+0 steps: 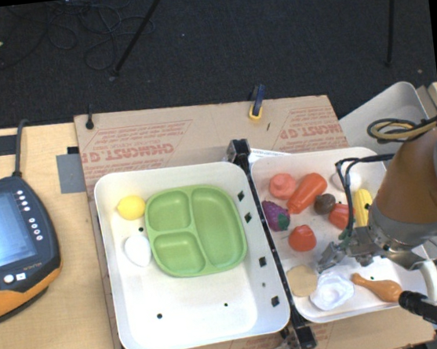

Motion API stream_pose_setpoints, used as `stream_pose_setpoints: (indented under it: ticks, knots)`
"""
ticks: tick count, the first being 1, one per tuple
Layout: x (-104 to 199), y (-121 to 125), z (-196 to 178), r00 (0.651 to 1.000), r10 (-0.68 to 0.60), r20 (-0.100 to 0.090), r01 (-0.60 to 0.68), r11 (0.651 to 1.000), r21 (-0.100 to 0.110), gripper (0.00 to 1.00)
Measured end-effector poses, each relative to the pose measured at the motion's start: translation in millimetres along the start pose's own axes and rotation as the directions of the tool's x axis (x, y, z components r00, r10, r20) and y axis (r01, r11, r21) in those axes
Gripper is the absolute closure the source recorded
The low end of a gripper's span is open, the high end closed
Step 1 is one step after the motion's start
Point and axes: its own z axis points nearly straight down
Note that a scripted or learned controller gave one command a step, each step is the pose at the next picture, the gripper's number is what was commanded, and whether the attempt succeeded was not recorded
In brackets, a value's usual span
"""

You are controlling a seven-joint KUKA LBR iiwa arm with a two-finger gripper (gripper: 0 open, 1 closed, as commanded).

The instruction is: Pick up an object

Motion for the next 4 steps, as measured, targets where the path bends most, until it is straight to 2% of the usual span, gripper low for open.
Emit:
stream_pose_setpoints:
  ticks: [1,2,3,4]
  knots:
    - [2.1,0.2,33.8,1.0,0.0,0.001,0.0,1.0,-0.002,0.0]
    - [-0.4,0.6,21.4,1.0,0.007,0.001,-0.007,1.0,-0.004,1.0]
    - [4.4,-9.0,-29.9,1.0,0.002,0.002,-0.002,1.0,-0.005,1.0]
    - [-3.4,-7.7,-73.7,1.0,0.002,0.002,-0.002,1.0,-0.005,1.0]
